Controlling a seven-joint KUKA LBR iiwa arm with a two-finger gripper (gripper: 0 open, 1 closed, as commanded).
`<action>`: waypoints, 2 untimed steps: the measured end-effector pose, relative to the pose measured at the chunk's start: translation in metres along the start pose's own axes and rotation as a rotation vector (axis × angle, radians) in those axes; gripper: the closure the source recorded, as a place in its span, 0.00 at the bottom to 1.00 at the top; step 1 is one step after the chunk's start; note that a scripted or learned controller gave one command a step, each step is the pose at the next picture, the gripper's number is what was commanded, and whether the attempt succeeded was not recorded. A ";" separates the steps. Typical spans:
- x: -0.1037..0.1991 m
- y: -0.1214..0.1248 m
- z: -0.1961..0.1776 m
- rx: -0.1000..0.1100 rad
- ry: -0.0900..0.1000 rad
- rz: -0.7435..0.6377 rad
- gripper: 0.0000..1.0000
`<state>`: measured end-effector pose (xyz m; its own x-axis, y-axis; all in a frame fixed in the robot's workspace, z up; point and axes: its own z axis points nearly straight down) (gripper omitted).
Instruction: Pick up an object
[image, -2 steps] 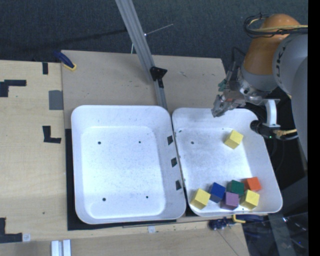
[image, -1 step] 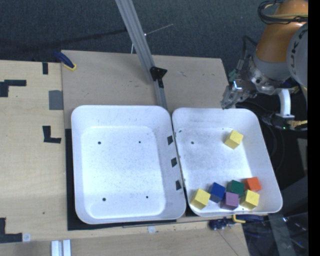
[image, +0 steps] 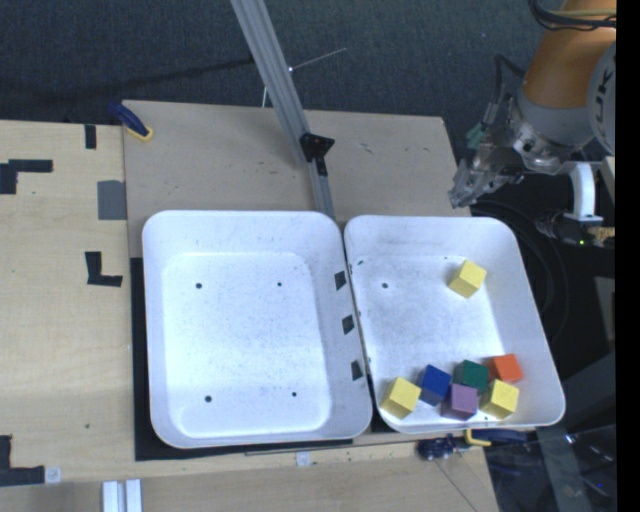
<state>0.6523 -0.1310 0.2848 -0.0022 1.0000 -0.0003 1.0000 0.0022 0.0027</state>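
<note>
Gripper (image: 470, 190) off right bin (image: 425, 235) far-right corner; can't tell claw state. I'd target lone yellow cube (image: 466, 279) near far edge, descend vertically.

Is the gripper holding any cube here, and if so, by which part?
Nothing is held. The gripper is above the right bin's far edge with no cube between its fingers.

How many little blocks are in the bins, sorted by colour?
Yellow blocks: 3
Blue block: 1
Green block: 1
Purple block: 1
Orange block: 1
Total: 7, all in the right bin.
</note>
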 end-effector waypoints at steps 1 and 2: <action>0.050 -0.018 0.020 0.006 0.002 -0.003 1.00; 0.105 -0.025 0.021 0.005 0.002 -0.005 1.00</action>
<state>0.6275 -0.0260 0.2638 -0.0069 1.0000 0.0020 1.0000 0.0069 -0.0025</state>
